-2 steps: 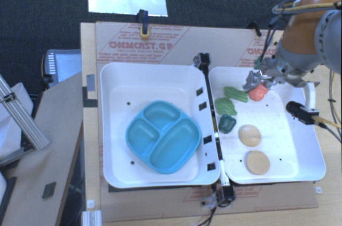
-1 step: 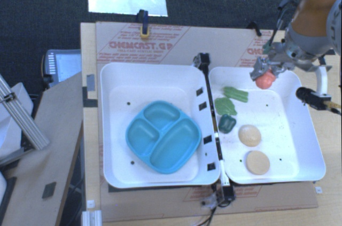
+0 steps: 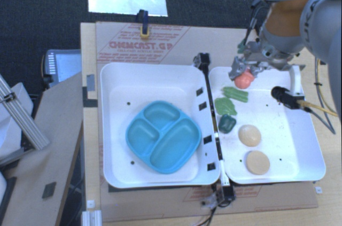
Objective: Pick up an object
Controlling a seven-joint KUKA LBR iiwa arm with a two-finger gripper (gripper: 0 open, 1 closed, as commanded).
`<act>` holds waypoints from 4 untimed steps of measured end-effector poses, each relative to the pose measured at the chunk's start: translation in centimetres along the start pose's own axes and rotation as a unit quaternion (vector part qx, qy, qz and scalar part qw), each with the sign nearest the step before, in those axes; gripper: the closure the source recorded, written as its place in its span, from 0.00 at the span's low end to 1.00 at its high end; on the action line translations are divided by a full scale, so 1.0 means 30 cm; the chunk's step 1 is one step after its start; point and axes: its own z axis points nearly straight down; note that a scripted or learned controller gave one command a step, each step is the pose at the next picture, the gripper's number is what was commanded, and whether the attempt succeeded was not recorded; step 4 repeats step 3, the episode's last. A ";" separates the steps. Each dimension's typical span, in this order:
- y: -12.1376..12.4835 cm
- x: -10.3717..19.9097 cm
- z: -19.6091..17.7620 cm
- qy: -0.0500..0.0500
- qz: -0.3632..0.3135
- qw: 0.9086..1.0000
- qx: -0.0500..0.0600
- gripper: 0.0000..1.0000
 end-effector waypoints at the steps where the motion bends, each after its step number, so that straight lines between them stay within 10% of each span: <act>1: -0.011 0.178 0.026 0.000 -0.001 1.000 0.000 1.00; 3: -0.010 0.526 0.006 0.001 -0.001 1.000 0.000 1.00; 4: -0.010 0.526 0.006 0.001 -0.001 1.000 0.000 1.00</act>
